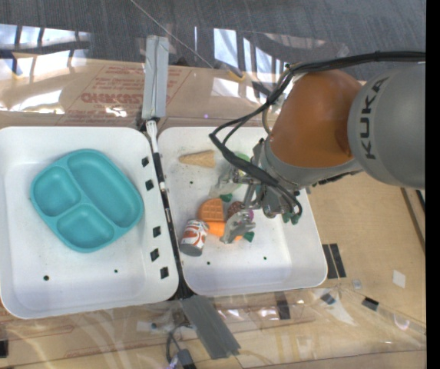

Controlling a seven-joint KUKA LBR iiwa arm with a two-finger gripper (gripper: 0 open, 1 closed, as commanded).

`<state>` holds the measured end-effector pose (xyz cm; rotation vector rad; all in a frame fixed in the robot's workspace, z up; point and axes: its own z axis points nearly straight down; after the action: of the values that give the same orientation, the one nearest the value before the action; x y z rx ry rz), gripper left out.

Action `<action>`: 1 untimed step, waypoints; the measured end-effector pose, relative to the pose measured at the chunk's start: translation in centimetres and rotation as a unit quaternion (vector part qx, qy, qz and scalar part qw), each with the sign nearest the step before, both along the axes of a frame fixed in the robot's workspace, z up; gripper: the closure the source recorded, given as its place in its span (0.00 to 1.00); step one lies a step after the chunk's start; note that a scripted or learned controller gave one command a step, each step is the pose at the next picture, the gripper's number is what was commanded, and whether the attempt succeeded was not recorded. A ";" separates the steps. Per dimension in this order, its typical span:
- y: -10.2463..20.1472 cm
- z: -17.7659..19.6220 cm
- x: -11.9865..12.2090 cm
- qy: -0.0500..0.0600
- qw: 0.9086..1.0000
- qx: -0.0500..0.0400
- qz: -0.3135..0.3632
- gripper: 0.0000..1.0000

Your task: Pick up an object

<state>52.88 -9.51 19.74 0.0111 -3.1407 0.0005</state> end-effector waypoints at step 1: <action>0.0 -10.6 3.1 -0.001 0.996 0.000 0.089 0.00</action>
<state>55.99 -9.50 9.14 0.2914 -3.1294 -0.0004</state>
